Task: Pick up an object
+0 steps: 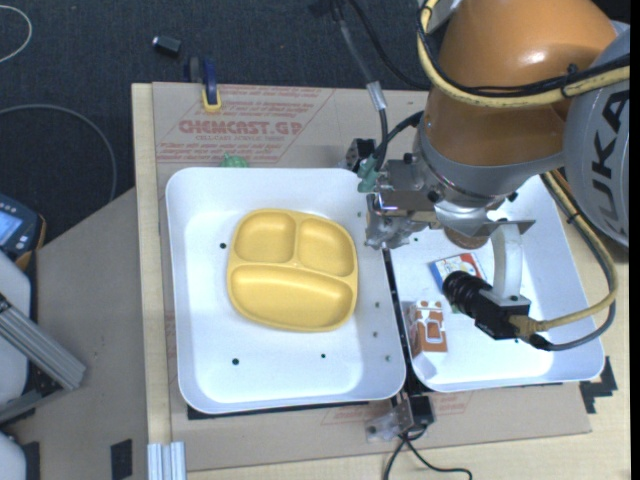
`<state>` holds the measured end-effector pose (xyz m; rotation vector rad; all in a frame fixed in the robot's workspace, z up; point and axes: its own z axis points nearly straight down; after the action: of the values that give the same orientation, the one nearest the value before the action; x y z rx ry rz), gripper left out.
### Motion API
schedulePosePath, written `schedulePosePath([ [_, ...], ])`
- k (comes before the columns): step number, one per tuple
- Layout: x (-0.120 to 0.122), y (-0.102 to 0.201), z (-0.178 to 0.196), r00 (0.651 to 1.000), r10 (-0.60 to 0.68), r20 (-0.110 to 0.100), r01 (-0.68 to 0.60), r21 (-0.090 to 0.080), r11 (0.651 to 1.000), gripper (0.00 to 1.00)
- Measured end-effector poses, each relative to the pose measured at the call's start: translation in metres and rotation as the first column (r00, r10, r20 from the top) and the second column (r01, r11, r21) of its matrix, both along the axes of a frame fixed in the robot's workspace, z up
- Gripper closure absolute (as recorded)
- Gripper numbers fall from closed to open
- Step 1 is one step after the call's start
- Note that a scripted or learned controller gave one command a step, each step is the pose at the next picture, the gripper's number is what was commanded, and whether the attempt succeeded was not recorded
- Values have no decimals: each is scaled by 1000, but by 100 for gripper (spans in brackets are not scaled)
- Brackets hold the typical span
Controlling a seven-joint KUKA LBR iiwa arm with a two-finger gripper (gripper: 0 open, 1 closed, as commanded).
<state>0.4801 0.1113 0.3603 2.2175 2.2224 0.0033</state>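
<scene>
A yellow divided plate [293, 269] lies in the middle of the left bin [190, 268]. The right bin [560, 358] holds a small blue, red and white packet [456, 267] and an orange and white packet [431, 327] near its left wall. My gripper [384, 228] hangs below the big orange wrist band [515, 38], over the divide between the two bins, just right of the plate's upper right corner. Nothing shows in its grasp. The arm hides much of the right bin's far half.
A black cylindrical part with a yellow cable [487, 308] hangs off the arm above the right bin, beside the packets. The bins rest on a cardboard sheet [250, 118]. A blue-handled clamp [209, 81] sits at the sheet's far edge.
</scene>
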Motion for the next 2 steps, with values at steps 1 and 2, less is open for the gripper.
schedulePosePath([
  [1,1,1,10,1000,1,2,-1,0,1000,100],
  [2,26,54,7,1000,3,0,-3,1,1000,100],
])
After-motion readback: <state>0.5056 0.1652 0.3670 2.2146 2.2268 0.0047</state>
